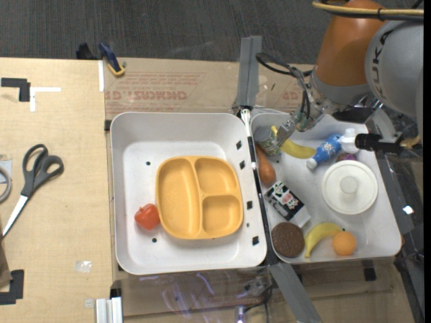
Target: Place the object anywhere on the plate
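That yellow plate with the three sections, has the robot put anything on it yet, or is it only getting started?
Nothing looks done: the yellow plate in the left bin holds nothing, and a red tomato lies beside it, not on it. In hand: the gripper is over the right bin, near a banana and a blue bottle; whether it grips anything, I cannot tell. Left: lift an object and set it on the plate.

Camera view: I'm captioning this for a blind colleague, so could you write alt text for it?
A yellow divided plate sits in the left white bin with a red tomato beside it, off the plate. The gripper reaches into the right bin near a banana, among a blue bottle, white bowl and orange.
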Controlling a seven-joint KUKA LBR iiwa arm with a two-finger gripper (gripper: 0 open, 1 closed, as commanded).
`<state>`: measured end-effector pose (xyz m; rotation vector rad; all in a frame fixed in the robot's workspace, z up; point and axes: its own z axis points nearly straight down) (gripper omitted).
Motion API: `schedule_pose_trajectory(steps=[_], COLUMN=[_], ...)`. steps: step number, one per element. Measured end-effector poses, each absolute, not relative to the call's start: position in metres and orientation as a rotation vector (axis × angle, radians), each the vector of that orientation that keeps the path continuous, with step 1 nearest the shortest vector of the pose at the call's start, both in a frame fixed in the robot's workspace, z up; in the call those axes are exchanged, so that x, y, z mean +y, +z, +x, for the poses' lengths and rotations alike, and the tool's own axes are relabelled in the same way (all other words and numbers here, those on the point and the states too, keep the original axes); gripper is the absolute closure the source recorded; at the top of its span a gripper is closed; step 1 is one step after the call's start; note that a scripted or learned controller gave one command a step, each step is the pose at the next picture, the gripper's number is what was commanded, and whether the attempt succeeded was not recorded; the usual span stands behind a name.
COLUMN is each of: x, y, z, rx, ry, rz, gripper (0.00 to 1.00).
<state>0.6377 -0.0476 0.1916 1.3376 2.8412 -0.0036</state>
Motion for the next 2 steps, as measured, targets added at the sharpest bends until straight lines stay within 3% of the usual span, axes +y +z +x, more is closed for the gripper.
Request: schedule_pose_trajectory(steps=[1,2], x=[0.0491,0.0489], y=[0.1912,0.1912], z=[0.6006,0.6007], rx=[2.540,2.540], ry=[-0.003,-0.004], rz=[1.851,1.851], gripper=[1.00,0.00])
